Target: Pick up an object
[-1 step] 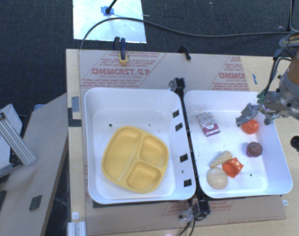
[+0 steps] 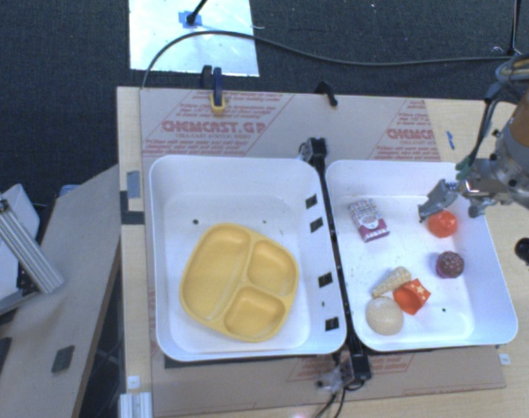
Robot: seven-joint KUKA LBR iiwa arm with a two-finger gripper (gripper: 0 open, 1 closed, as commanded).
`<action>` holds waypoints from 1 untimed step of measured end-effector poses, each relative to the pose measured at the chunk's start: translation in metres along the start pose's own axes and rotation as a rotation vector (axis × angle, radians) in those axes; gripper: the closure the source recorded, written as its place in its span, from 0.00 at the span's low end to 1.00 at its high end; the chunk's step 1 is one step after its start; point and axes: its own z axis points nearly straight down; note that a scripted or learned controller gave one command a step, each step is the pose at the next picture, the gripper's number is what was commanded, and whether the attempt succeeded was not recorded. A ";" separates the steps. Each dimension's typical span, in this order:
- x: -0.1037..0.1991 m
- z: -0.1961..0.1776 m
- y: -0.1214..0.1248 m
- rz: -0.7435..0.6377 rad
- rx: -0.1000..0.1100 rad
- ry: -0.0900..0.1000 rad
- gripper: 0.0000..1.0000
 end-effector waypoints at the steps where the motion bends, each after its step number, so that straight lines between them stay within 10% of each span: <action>1: 0.008 0.049 0.007 0.001 0.003 0.001 0.00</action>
